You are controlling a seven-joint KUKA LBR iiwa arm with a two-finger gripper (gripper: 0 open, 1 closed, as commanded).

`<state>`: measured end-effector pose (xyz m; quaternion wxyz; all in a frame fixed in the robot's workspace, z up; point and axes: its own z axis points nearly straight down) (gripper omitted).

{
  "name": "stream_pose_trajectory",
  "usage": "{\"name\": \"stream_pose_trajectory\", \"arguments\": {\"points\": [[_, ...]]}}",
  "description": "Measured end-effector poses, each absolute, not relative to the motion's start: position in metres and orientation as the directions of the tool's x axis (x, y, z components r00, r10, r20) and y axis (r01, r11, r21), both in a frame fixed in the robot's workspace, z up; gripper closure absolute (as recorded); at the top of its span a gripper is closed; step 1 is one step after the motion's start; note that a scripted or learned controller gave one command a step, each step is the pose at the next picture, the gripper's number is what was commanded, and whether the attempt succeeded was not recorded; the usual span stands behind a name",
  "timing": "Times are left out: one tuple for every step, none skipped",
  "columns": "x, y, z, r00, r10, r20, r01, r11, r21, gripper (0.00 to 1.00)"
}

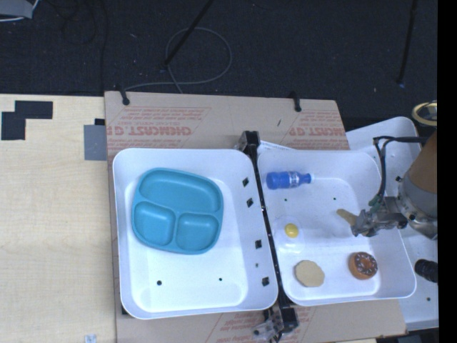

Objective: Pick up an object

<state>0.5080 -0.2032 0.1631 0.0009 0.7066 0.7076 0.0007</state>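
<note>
**Arm low over right bin, gripper by a tan piece, grasp unclear**

Two white bins sit side by side on a cardboard sheet point(221, 123) that lies on a pale wood bench point(50, 227).

The left bin point(143, 299) holds a blue divided plate point(177, 211) with three compartments, lying flat in the upper left part of the bin, well apart from the centre divider.

The right bin point(400, 288) holds several small things. A blue bottle point(288, 180) with a white cap lies on its side near the far wall, cap toward the right. A small yellow ball point(291, 230) sits below it, roughly mid-bin on the left side. A round tan cookie point(310, 273) lies near the front wall. A brown donut with sprinkles point(363, 265) lies to the cookie's right, apart from it.

The arm point(428, 174) enters from the right edge and reaches over the right bin's right wall. The gripper point(365, 224) is down near the bin floor, above the donut and well right of the yellow ball. A small tan object point(346, 216) sticks out just left of the gripper, touching or very close to it. Cannot tell how the gripper is set or whether it holds the tan object; too small and dark.
</note>
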Motion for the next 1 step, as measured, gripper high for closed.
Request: {"name": "stream_pose_trajectory", "arguments": {"points": [[0.5126,-0.2034,0.206,-0.001,1.0,-0.001,1.0,0.001,0.002,1.0]]}}
